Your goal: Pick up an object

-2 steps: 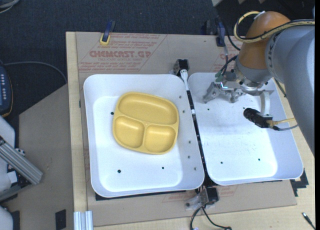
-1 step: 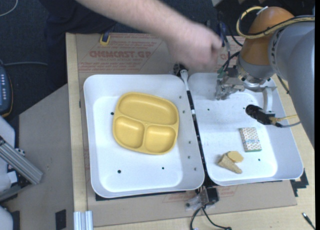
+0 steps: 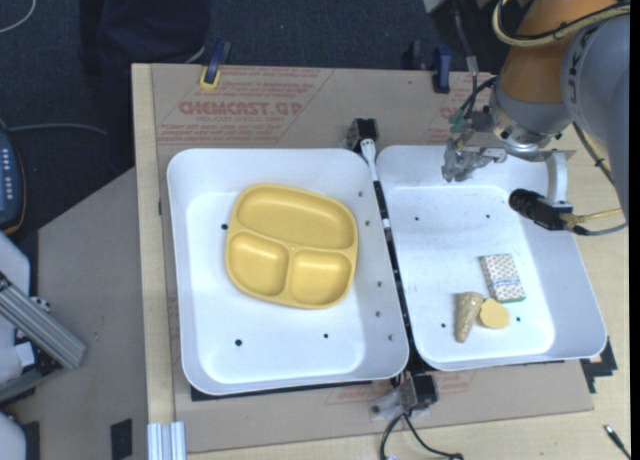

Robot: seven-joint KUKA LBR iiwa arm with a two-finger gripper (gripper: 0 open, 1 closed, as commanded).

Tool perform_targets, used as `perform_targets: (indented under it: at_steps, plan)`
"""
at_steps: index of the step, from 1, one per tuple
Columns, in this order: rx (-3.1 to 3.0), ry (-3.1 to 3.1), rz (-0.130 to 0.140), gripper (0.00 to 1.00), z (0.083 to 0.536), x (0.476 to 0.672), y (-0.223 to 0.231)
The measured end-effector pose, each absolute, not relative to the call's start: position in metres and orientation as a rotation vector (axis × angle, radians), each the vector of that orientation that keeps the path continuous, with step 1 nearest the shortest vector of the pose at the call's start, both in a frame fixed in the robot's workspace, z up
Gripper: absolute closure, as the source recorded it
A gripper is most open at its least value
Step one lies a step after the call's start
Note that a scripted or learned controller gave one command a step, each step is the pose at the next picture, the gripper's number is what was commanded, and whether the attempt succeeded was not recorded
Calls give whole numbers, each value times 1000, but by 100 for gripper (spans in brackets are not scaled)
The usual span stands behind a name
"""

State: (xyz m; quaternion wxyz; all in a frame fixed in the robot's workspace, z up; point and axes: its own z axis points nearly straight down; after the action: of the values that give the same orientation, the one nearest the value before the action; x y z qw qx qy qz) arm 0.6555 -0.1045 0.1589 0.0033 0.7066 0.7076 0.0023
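Two shallow white bins sit on your desk: the left bin carries a yellow moulded plastic tray; the right bin holds a tan cone, likely light; pinch its middle. Your hand hovers at that bin's far edge; I cannot tell its grip.

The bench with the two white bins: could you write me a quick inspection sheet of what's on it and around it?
Surface: brown board printed with red lettering, bearing the left bin and the right bin side by side.
Job's things: yellow divided tray in the left bin; small patterned packet, tan cone-shaped piece and yellow round piece near the right bin's front.
Clutter: nothing seen.
Gripper: gripper over the right bin's back edge, holding nothing visible.
Cables: yellow loop on the arm; black leads at the front edge.
Surroundings: dark floor; metal frame at left.
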Motion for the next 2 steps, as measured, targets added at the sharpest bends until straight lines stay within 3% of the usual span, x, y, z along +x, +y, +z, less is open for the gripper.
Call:
perform_targets:
  at_steps: [1, 2]
  plan:
    - [2214, 2217, 8, 100, 224, 657, -105]
    - [2218, 2220, 3, 100, 225, 657, -104]
